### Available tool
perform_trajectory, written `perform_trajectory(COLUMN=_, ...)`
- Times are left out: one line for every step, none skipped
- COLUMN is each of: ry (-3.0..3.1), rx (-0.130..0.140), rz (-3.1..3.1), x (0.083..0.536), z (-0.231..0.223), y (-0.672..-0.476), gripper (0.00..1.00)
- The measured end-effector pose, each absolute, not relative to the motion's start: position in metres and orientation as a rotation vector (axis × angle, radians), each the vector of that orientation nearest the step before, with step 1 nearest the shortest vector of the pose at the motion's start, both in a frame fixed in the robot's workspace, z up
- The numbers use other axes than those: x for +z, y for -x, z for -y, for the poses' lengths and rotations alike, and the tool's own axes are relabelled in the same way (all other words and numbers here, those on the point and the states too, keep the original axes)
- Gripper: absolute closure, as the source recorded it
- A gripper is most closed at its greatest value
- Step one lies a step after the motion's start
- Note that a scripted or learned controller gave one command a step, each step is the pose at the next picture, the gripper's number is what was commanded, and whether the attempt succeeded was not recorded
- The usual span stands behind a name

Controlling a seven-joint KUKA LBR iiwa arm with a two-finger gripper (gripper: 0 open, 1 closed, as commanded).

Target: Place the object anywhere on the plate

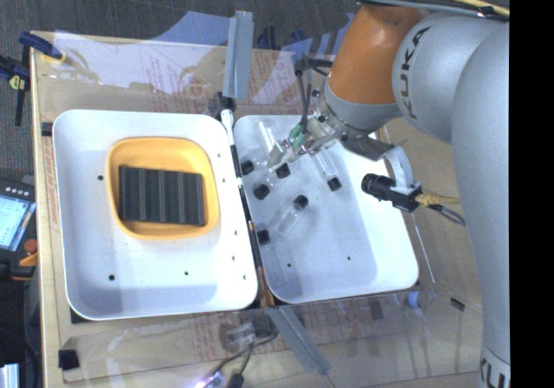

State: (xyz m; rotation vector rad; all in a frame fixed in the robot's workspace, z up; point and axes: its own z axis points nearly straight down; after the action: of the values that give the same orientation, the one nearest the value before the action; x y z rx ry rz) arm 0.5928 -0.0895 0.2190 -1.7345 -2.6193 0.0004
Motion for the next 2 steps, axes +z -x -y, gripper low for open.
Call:
perform_trajectory(ry=1.471, rx=0.0, rz=2.778, x=0.2019, z=0.0593, y=-0.6128, gripper=1.0)
perform_trajectory(ry=1.472, rx=0.0, rz=2.778, x=0.202, z=0.0596, y=-0.6129, gripper=0.0)
